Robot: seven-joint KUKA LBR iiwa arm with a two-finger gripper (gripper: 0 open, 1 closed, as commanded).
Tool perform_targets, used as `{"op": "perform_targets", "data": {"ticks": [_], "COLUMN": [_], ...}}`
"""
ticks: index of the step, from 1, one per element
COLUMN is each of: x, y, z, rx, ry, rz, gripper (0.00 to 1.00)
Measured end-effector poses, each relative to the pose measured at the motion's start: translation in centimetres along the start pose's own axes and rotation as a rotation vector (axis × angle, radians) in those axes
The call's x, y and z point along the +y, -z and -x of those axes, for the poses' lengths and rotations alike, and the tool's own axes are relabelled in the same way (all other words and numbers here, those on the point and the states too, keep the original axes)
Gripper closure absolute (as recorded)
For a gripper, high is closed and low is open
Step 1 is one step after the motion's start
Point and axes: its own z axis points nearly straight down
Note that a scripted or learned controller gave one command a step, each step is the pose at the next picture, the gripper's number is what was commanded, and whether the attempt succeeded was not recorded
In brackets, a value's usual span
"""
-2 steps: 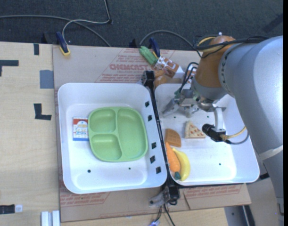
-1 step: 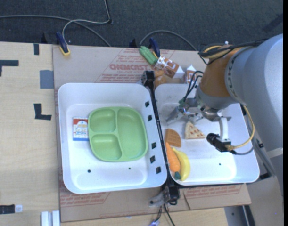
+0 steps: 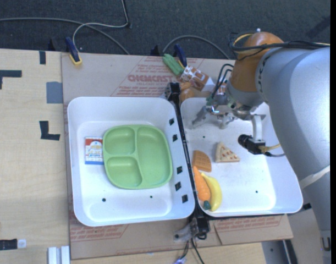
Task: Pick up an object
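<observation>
waffle wedge (image 3: pixel 227 153) in right bin (image 3: pixel 277 194), just below gripper (image 3: pixel 216 116).

You worked at a robotics lab bench: taped plywood tabletop (image 3: pixel 25 147), clamped cardboard sheet (image 3: pixel 135 81), loose black cables (image 3: pixel 102 23).

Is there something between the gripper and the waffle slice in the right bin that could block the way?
Nothing visible does. The gripper hangs over the far part of the right bin, and only bare white floor lies between it and the waffle slice. The bread piece, carrot and banana lie nearer the camera.
</observation>
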Motion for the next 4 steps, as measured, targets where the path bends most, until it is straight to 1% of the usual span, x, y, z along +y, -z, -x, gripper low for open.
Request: {"op": "perform_targets", "data": {"ticks": [1, 2, 3, 4], "x": [-4.3, 0.4, -4.1, -8.5], "y": [0.1, 0.1, 0.1, 0.2], "z": [2.2, -1.4, 3.4, 4.2], "rx": [0.000, 0.001, -0.001, -0.001], "ry": [-0.002, 0.000, -0.003, -0.001], "rz": [0.000, -0.003, 0.000, 0.003], "gripper": [0.00, 0.00, 0.00, 0.00]}}
